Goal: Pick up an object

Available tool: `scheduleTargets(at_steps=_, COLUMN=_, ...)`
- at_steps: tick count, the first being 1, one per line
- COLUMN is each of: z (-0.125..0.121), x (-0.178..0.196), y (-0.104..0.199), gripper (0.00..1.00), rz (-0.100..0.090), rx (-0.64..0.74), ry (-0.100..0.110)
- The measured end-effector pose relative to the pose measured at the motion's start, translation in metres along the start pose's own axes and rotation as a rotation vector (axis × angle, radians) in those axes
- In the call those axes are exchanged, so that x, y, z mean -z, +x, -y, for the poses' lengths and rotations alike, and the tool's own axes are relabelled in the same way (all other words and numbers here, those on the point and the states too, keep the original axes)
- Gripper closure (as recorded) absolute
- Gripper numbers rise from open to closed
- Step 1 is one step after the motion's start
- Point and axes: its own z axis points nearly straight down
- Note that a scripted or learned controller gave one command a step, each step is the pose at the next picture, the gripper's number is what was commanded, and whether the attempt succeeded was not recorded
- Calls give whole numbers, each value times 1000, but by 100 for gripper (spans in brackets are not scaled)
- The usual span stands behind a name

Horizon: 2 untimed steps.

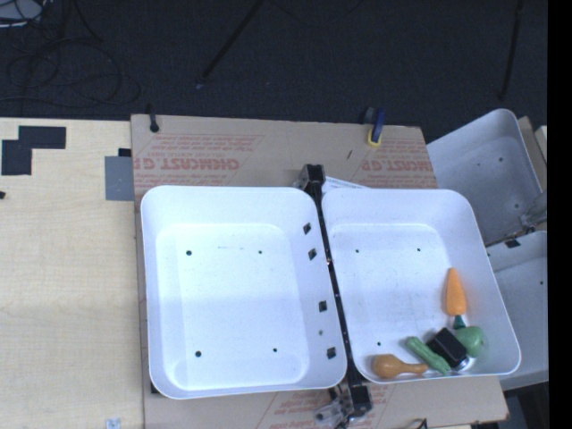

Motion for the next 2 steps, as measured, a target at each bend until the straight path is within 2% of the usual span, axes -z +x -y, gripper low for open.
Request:
scheduleTargets(at_steps=1, z=-66, x=-45, y=1, gripper=0, rz=-3, rx=13, ry=6)
scheduleTargets(at_steps=2, z=-152, x=-88, y=5, gripper=0, rz=-2, rx=15, ry=3)
